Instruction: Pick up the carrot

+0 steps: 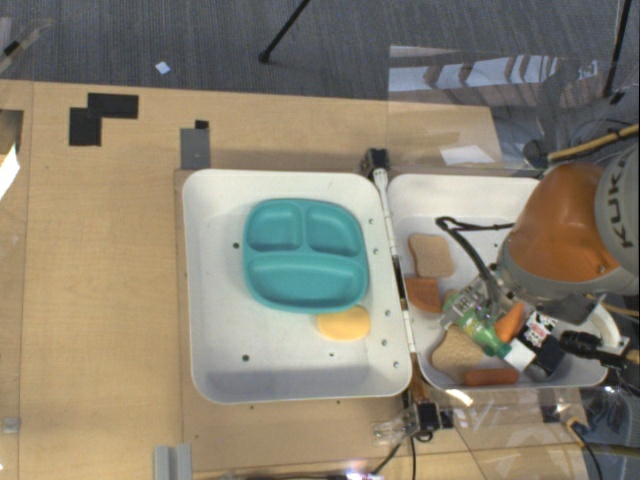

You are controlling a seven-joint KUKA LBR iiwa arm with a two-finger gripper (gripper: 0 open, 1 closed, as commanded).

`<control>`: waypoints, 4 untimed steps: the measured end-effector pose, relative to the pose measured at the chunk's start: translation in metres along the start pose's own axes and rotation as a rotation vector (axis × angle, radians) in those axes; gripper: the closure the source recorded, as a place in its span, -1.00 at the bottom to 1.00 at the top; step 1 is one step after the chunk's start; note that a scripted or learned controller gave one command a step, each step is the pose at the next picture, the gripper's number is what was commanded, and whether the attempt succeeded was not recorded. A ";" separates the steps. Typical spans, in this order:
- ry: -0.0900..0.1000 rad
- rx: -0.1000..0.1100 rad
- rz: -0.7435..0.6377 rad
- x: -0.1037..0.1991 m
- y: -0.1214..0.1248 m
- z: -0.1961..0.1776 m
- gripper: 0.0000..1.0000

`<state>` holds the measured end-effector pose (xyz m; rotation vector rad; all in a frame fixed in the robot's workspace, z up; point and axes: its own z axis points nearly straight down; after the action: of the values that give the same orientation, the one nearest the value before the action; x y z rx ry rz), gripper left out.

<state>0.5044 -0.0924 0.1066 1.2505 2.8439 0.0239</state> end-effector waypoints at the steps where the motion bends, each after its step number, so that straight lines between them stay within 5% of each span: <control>1: 0.005 0.015 -0.226 -0.081 -0.016 -0.136 1.00; 2: 0.014 0.017 -0.228 -0.078 -0.016 -0.132 -1.00; 3: 0.014 0.014 -0.349 -0.026 -0.027 0.006 -1.00; 4: 0.004 0.007 -0.347 -0.028 -0.024 -0.006 1.00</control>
<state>0.5059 -0.1292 0.1131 0.7425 3.0211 0.0070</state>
